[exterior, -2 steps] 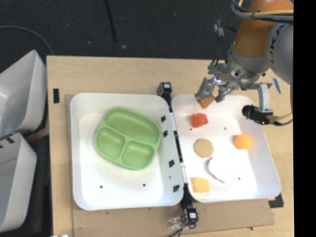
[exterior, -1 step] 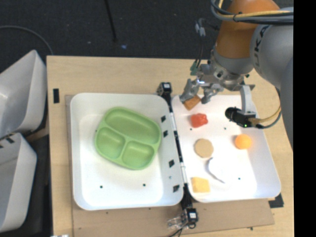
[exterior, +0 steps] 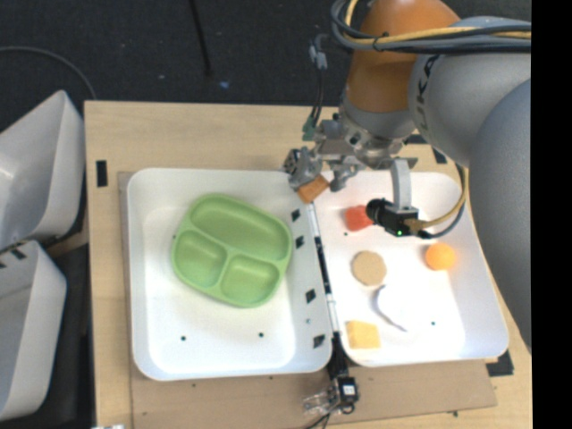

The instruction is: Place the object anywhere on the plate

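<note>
A light green divided plate lies in the left bin. My gripper hovers over the ridge between the two bins, at their far end, up and to the right of the plate. It is shut on a small orange-brown block, which shows between the fingers. The arm's orange band and grey body fill the upper right.
The right bin holds a red block, a tan round cookie, an orange ball, a yellow wedge and a white curved piece. A black cable box hangs from the wrist.
</note>
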Available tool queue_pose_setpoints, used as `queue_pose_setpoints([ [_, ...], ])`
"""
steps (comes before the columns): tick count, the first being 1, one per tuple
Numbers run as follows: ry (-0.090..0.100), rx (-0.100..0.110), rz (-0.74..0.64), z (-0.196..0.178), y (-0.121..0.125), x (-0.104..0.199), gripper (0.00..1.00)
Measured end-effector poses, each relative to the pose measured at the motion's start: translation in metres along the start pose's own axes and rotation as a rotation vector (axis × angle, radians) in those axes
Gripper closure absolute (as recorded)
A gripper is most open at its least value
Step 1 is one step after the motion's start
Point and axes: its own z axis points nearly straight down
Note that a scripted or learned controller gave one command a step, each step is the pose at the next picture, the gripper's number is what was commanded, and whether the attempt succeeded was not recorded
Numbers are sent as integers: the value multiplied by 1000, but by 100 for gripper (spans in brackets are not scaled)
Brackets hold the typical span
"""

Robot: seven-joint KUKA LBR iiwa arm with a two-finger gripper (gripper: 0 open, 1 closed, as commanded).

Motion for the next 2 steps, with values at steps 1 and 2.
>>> queue_pose_setpoints([
  [1, 0, 1, 1, 0, -4, 43, 100],
  [2, -1, 1, 1, 4, -20, 85, 100],
])
